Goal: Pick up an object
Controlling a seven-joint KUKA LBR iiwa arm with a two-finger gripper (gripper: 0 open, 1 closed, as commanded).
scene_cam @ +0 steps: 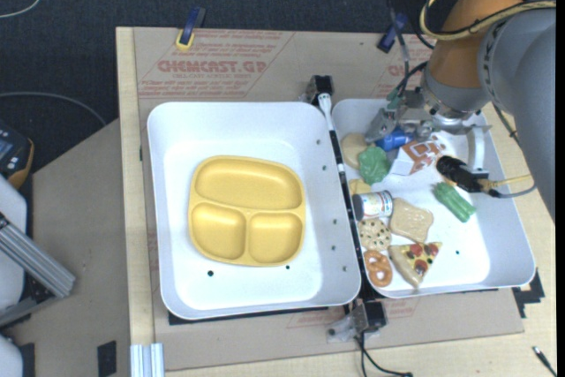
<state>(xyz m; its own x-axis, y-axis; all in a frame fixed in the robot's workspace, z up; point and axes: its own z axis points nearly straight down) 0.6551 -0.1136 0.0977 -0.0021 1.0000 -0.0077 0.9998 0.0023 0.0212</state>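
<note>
The pincer (399, 121) hangs over the right white bin's (503, 265) far-left corner, above a small blue object (391, 139); whether it is clenched I cannot tell. The bin's right edge lies bare.

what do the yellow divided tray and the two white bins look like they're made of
Yellow tray: likely moulded plastic, matte to satin, with rounded compartment walls and soft highlights. White bins, left and right: probably thin formed plastic, smooth and slightly glossy, with curved lips and rounded corners.

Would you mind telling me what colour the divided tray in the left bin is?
Yellow. The divided tray lies in the left bin, clearest in the camera view.
</note>
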